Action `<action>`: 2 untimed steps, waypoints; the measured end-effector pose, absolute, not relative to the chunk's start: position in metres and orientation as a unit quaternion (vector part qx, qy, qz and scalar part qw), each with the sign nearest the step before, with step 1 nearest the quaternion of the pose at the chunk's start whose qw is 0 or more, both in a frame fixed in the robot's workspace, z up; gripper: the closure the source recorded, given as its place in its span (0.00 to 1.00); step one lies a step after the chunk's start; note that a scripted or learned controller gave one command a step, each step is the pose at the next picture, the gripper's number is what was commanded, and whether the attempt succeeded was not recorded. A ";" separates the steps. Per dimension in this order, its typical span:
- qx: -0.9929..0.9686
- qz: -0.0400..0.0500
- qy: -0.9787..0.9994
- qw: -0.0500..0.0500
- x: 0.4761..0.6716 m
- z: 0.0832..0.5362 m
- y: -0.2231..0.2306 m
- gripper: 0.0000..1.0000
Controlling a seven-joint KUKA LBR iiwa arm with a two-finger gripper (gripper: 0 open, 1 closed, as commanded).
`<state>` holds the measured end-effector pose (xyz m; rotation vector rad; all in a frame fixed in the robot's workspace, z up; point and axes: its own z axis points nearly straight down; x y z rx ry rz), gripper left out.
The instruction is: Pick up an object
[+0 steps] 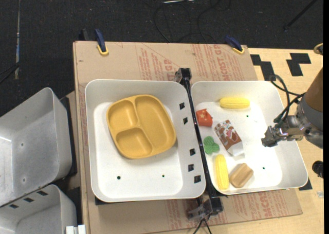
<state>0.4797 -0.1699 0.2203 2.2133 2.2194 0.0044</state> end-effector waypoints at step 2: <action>0.705 0.000 0.709 -0.001 0.487 0.260 -0.116 1.00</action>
